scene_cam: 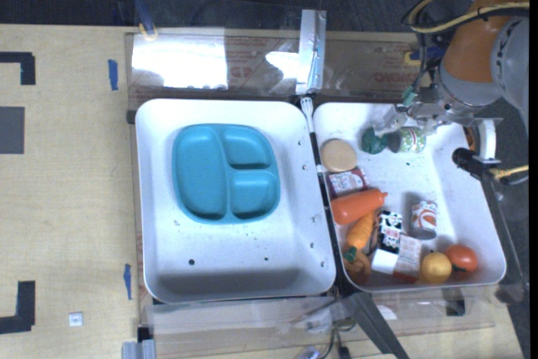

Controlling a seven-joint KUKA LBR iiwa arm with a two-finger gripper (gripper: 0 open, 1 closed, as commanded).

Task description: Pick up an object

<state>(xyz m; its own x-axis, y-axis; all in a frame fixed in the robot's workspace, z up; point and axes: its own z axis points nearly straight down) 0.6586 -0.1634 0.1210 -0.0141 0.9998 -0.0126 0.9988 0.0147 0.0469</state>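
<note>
near the right bin's (496, 252) far edge, under the pincer (402, 120), lies a small green object (374, 139), probably light, rounded and slippery, best nipped across its middle; whether the pincer is wide or narrow i cannot tell

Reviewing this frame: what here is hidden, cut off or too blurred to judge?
- Claw: blurred against a green object in the camera view; whether it grips anything is unreadable.
- Arm: cut off by the right edge.
- Small packets in the right bin: labels too small to read.
- Carrots: overlapping, partly hiding each other.
</note>
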